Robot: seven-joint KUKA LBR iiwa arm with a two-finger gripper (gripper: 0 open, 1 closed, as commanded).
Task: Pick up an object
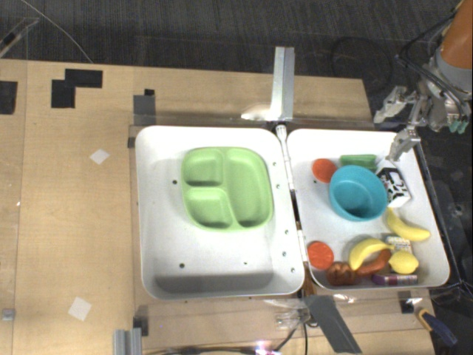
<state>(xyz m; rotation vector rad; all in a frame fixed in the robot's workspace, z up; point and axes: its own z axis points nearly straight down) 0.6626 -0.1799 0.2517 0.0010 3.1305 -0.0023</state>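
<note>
The right bin (437, 231) holds a blue bowl (358, 191), with a green block (358, 160) and an orange-red round piece (323, 170) behind it. A black-and-white object (394, 183) lies at the bowl's right. Toward the front lie two yellow bananas (408, 228) (367, 251), a lemon (403, 263), a red disc (320, 254), a brown piece (344, 274) and a purple pen (395, 278). My gripper (393, 128) hangs over the bin's far right corner, above the black-and-white object, open with nothing between its fingers.
The left bin (159, 220) carries a green divided plate (225, 187). A metal post (284, 83) stands behind the wall between the two bins. Cables run across the dark floor at the far right.
</note>
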